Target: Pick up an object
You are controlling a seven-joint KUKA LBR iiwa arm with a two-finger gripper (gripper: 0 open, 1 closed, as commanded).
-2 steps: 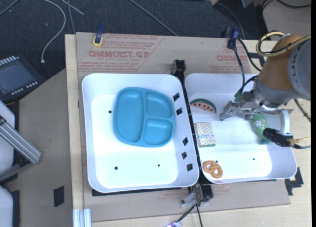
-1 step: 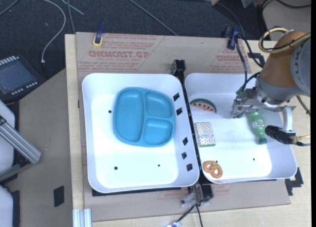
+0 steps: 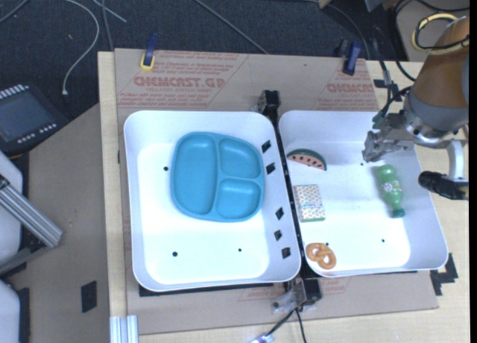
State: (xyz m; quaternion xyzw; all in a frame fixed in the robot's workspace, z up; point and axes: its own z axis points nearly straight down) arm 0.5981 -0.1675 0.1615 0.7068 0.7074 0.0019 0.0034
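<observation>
The gripper [image 3: 378,148] hangs low at the upper right of the right bin [image 3: 350,129], just above the top end of the green bottle [image 3: 390,189]. Whether it is spread or pressed together cannot be told from this slant; the metal parts blur into one dark cluster. Nothing shows between them, and contact with the bottle cannot be made out.

The bottle is a small green plastic one, lying on its side on the bin floor, its long axis running from the gripper down and slightly right, with a paler band near its lower end. It lies in the right half of the right bin, apart from the other 3 things there.

Toward the bin's left side sit a watermelon slice [image 3: 307,159], red with a green rind, near the divider; below it a small patterned sponge [image 3: 309,203]; and lower still, at the front edge, a pretzel [image 3: 321,256]. All 3 are well apart from the bottle, leaving bare white floor between.

The arm [image 3: 440,80], orange above a grey wrist, comes in from the right over the bin's upper right corner. The left bin [image 3: 149,244] holds a blue plate [image 3: 218,176] with 3 sections, lying flat near its centre.
</observation>
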